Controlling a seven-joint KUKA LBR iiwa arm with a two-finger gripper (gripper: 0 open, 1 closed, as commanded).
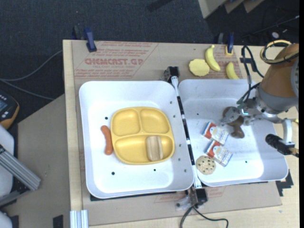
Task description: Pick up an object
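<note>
My gripper (234,119) is low in the right bin (251,170), near its middle, at the end of the grey and orange arm (278,87). A small brown object (238,131) lies right under it, partly hidden by the gripper; whether it is held cannot be told. Just left of the gripper lie two small red-and-white cartons (212,131) (219,152). A round speckled cookie (205,164) sits at the bin's front left corner.
The left bin (95,175) bears a yellow divided plate (140,134) with a tan bread piece (154,147) in its front compartment and a sausage (107,139) beside it. Behind the right bin lie two bananas (212,58) (231,71) and a yellow lump (199,67).
</note>
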